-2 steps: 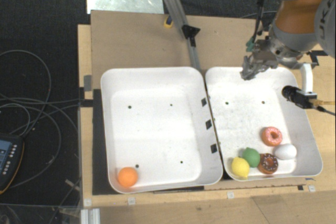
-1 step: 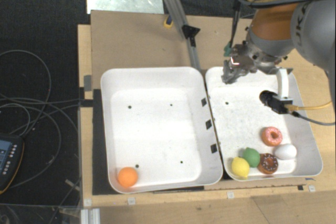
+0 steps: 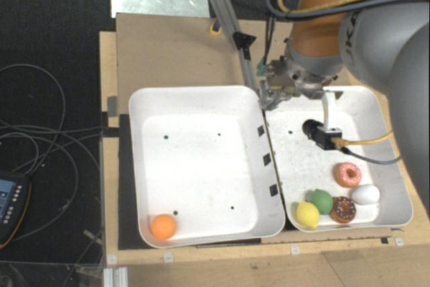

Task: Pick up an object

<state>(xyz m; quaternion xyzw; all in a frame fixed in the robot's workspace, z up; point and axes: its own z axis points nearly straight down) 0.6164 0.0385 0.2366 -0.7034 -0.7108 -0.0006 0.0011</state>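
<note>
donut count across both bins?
2, both in the right bin: a pink donut, and a brown donut just in front of it near the front rim. The arm may hide more.

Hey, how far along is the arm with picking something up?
Done: nothing lifted yet. The orange ball lies in the left bin; the pink donut, white egg, green fruit, lemon and chocolate donut lie in the near corner of the right bin. In hand: the tool hangs over the far end where the bins meet, away from them all. Left: reach one, grip it, lift.

Brown bench point(image 3: 176, 49), left white bin point(image 3: 195, 168) beside right white bin point(image 3: 295, 168)
</note>
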